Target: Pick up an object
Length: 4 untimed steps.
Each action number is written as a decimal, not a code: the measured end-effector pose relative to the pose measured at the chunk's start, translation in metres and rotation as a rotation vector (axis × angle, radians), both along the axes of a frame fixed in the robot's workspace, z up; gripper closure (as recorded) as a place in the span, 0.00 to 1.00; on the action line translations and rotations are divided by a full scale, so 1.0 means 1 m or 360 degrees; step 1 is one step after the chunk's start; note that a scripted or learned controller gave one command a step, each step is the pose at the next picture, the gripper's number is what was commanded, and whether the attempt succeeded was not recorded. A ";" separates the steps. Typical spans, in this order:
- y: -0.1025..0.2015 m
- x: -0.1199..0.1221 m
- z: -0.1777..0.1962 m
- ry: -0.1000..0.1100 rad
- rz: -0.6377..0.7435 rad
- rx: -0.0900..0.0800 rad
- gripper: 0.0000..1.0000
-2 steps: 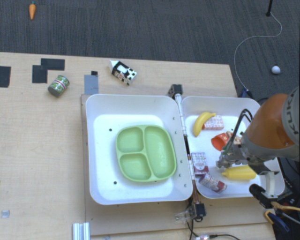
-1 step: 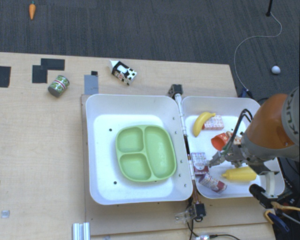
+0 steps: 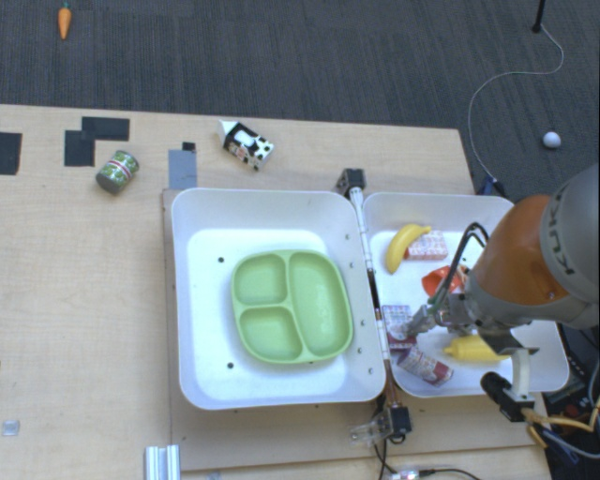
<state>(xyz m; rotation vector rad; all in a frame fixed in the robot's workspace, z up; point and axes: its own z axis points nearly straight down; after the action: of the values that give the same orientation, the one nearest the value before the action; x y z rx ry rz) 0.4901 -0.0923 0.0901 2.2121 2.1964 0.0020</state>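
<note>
You are looking down on a pale wooden surface (image 3: 84,309) with dark grey carpet beyond its far edge, where a small orange carrot-shaped toy (image 3: 64,21) and a white ball (image 3: 552,140) lie on the floor. On the surface sit two shallow white bins side by side: the left bin (image 3: 202,309) holds a light green divided plate (image 3: 291,307) with three compartments, lying flat near its middle. The right bin (image 3: 412,211) holds the loose objects you could pick: a yellow banana (image 3: 405,243) near its far left corner, a red and white packet (image 3: 429,247) just beside it, a red object (image 3: 437,280) partly hidden by the arm, a small patterned packet (image 3: 396,318) near the left wall, another red and white packet (image 3: 427,366) toward the near edge, and a second yellow object (image 3: 473,351) just under the wrist. The grey arm with its orange band (image 3: 520,258) reaches in from your right over this bin, and the end effector (image 3: 422,321) points down and left toward the patterned packet; you cannot tell how its jaws stand, and nothing shows clearly between them. Behind the bins, on the bare surface, you see a green can (image 3: 117,172) lying on its side, a black and white toy (image 3: 247,144), and several dark square markers (image 3: 94,141).
</note>
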 end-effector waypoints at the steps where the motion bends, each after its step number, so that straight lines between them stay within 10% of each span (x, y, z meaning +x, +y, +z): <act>1: 0.006 0.002 0.012 0.0002 0.0010 0.0023 1.00; 2: -0.002 0.002 0.013 -0.0007 -0.0004 -0.0001 0.00; 3: 0.003 0.004 0.023 -0.0006 0.0004 0.0014 1.00; 4: 0.003 0.004 0.023 -0.0005 0.0005 0.0015 0.00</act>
<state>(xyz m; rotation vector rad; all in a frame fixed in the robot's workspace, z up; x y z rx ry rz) 0.4937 -0.0896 0.1126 2.2118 2.2024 0.0160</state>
